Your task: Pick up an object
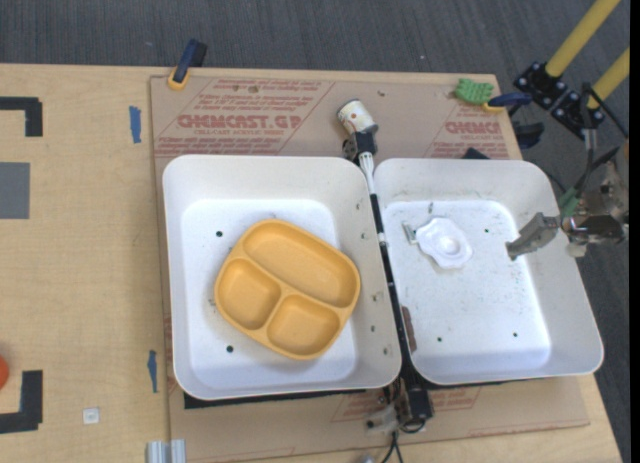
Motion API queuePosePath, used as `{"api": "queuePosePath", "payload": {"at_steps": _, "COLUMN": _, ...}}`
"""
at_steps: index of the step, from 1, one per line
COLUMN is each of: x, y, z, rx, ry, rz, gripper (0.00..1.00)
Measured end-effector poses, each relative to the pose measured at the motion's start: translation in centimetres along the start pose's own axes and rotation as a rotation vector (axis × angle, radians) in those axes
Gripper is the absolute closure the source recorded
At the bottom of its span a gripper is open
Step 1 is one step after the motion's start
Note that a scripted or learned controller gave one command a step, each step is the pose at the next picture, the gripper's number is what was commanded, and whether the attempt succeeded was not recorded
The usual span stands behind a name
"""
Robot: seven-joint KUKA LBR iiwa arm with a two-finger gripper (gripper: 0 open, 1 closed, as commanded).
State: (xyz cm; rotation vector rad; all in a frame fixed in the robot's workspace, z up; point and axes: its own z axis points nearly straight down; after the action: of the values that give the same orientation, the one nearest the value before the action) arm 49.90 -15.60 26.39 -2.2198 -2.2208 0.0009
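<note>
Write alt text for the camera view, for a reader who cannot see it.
Two shallow white bins sit side by side on a bench: the left bin holds a yellow divided plate, the right bin a small white object. The gripper reaches over the right bin's right edge.

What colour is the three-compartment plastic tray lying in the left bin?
Yellow-orange all over, seen clearly in the camera view: the divided plastic tray.

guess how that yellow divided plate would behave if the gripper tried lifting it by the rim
The yellow plate looks like moulded plastic, so probably stiff and light. It lies flat in the left bin, unlikely to roll. Its smooth, rounded rim may slip from a pinch, and gripped at one edge it would likely tilt.
</note>
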Motion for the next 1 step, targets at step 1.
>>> {"api": "queuePosePath", "payload": {"at_steps": 1, "x": 0.42, "y": 5.39, "z": 13.64, "rx": 0.002, "ry": 0.001, "rz": 0.025, "gripper": 0.00}}
